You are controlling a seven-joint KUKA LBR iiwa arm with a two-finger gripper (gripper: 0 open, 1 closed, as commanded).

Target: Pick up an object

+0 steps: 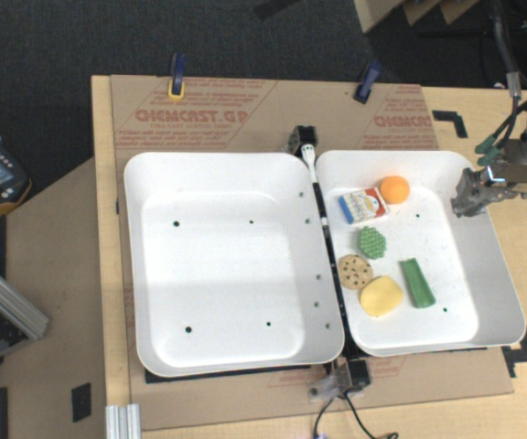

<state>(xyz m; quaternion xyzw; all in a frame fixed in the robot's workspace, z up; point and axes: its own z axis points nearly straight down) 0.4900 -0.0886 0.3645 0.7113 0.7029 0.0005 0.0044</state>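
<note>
Two shallow white bins lie side by side on a cardboard-covered bench (245, 99). The left bin (154, 181) shows four small dark holes in its floor. The right bin (483, 291) holds six objects: an orange ball (393, 189), a blue-and-white carton (362, 206) touching it, a green knobbly ball (371, 242), a chocolate-chip cookie (354, 270), a yellow block (381, 295), and a green bar (418, 283). The gripper (469, 199) hovers over the right bin's far-right edge, well apart from the objects; whether it is apart or together cannot be told.
</note>
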